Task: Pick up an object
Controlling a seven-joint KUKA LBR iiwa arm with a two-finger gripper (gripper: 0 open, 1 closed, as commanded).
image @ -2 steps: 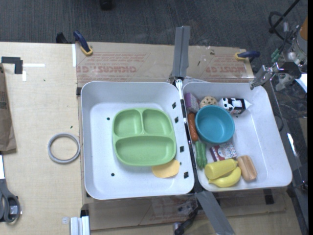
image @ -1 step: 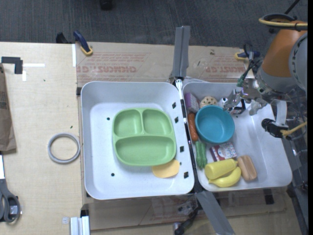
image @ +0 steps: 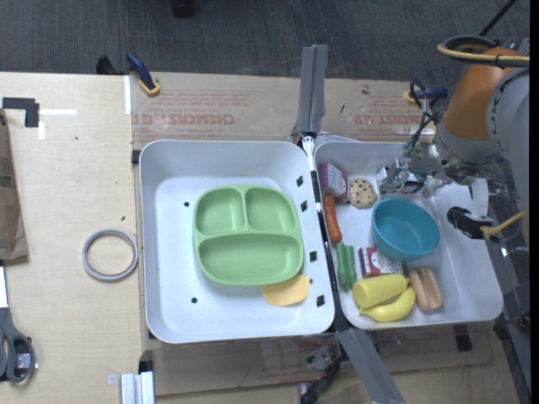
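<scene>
Two white bins are sitting on the bench, and the jaws are hovering at the back of the right bin in the approach step; their state I cannot tell. The blue bowl is lying just below them, so the next move calls for a short descent.

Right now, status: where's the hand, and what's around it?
Hand low over right bin, far end, nothing seen held. Blue bowl just below it, cookie beside. Green plate in left bin.

Cardboard sheet: faint red print, upside down, not legible.
</scene>
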